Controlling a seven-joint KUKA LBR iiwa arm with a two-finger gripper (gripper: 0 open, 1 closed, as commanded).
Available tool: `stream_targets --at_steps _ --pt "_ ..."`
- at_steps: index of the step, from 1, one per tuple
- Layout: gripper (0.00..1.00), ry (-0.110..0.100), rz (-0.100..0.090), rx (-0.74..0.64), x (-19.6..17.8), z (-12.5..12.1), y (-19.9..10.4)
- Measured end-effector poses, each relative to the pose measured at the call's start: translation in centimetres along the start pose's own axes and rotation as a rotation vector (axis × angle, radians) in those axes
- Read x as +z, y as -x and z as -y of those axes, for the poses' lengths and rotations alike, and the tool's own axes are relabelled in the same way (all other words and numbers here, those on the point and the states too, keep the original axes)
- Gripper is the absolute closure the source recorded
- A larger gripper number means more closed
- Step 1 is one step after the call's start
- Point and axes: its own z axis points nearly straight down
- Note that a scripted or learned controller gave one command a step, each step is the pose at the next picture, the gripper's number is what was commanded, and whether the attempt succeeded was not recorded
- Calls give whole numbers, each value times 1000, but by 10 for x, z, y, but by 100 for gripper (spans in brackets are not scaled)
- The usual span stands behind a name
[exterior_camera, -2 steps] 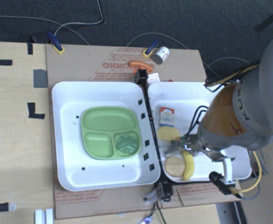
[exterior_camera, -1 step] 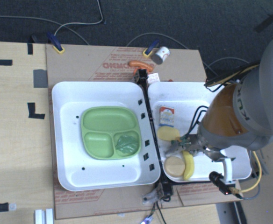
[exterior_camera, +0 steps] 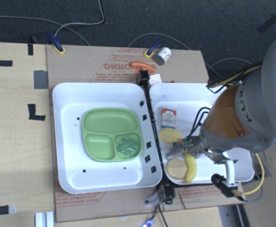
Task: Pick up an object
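Camera view
Pincer (exterior_camera: 184, 148): low in the right bin (exterior_camera: 232, 174), among the objects; grip state cannot be told.
Banana (exterior_camera: 191, 168): beside a tan round piece (exterior_camera: 176, 168), just below the pincer.
Left bin (exterior_camera: 64, 126): green tray (exterior_camera: 112, 133).

The two shallow white bins, left (exterior_camera: 67, 126) and right (exterior_camera: 194, 94), look like smooth moulded plastic with a soft sheen. The pale green three-part plate (exterior_camera: 110, 124) is matt plastic. Under the bins lies a brown cardboard sheet (exterior_camera: 88, 65), dull and printed in red, on a light wood-grain tabletop (exterior_camera: 10, 126). The yellow banana (exterior_camera: 190, 167) has a smooth, slightly waxy skin. The grey arm casing (exterior_camera: 270, 103) looks satin-smooth, its orange band (exterior_camera: 225, 117) glossy. The floor is dark, rough carpet (exterior_camera: 176, 13).
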Motion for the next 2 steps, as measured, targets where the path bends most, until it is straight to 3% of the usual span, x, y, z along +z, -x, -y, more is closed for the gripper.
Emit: stream_targets --at_steps 2 --pt "0 -2 -2 -2 0 0 -2"
